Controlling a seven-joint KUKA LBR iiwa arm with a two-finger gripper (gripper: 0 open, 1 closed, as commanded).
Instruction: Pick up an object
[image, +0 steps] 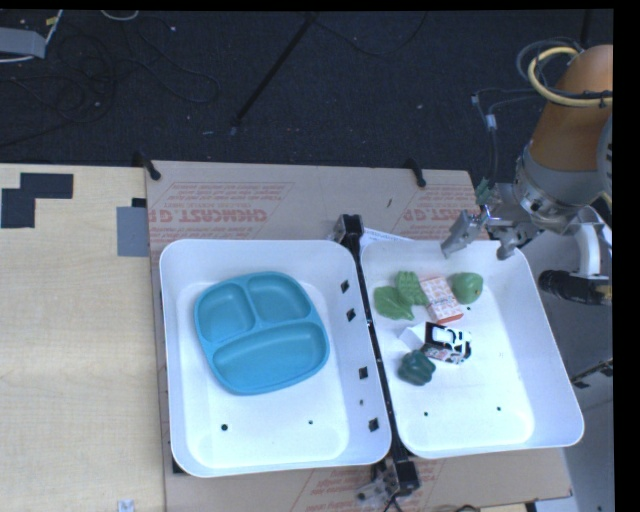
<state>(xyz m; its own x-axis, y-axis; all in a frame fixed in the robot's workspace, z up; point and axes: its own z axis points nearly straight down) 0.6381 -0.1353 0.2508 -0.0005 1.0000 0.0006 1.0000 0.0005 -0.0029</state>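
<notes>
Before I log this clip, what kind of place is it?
Probably a robot lab bench set up for bin picking: two white bins on cardboard, a blue tray in the left bin, small green items in the right, and loose cables on the dark floor behind.

In my right bin (520, 400) lie green lumps (400, 296), a green piece (466, 287), a pink-white packet (438, 294), a black-white toy (447, 343) and a dark green lump (417, 369).

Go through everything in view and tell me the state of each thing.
Blue divided plate: flat in left bin.
Green pieces: loose in right bin.
Red-and-white packet: lying among them.
Black-and-white object: lying mid-bin.
Gripper: above right bin's far rim, holding nothing.
</notes>
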